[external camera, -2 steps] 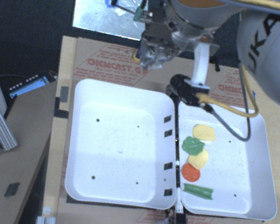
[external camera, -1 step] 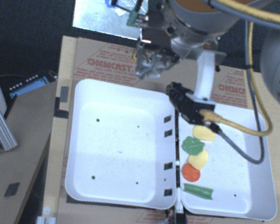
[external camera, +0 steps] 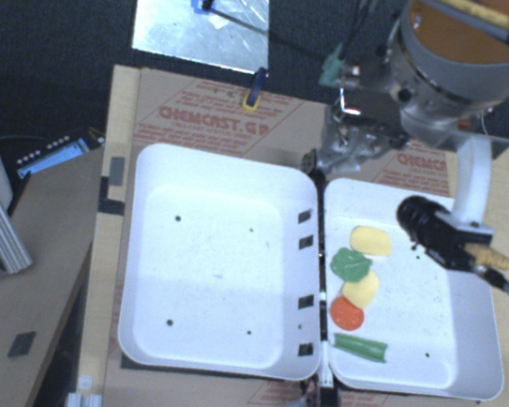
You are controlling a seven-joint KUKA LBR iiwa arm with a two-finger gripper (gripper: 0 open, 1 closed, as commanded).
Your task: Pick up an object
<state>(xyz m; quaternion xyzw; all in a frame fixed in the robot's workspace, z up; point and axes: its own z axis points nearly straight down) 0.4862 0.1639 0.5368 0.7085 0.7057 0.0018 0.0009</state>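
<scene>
Several small toy foods lie in a column along the left side of the right bin (external camera: 464,324): a yellow piece (external camera: 371,241), a green leafy piece (external camera: 351,263), a second yellow piece (external camera: 362,288), a red-orange round piece (external camera: 347,313) and a green pod (external camera: 360,347) nearest the front. My gripper (external camera: 339,156) hangs over the back edge where the two bins meet, above and behind the toys. It is dark and partly hidden against the wrist. Nothing shows in its grasp.
The left bin (external camera: 151,230) sits beside the right one on a cardboard sheet (external camera: 201,114). A black cylinder (external camera: 432,230) on a white bracket juts from the arm over the right bin's back. A silver plate (external camera: 203,10) lies behind the bench.
</scene>
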